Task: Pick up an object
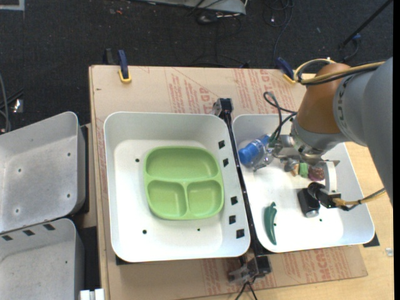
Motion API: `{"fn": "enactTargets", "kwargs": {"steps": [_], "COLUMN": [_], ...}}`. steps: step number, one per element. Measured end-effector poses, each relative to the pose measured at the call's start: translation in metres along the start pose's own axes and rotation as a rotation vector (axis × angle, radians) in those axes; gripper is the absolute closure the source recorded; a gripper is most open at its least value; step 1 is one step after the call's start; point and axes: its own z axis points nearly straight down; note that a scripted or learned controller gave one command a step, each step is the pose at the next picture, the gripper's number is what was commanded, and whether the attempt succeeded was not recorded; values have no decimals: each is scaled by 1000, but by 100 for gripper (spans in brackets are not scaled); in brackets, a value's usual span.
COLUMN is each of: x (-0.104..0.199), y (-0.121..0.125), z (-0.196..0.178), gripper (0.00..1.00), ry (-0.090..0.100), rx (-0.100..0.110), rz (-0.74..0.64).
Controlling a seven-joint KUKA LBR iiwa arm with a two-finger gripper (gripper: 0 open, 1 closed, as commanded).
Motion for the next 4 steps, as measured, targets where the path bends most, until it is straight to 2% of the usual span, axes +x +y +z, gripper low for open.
{"fn": "enactTargets", "kwargs": {"steps": [1,2,4], "x": [0,0,1], "y": [1,-9,-9], "z": [-12,-67,-164], "gripper": [100,100,100], "ry": [-1,-1,-2], "rx": [-3,-6,-8], "rz": [1,1,-3]}}
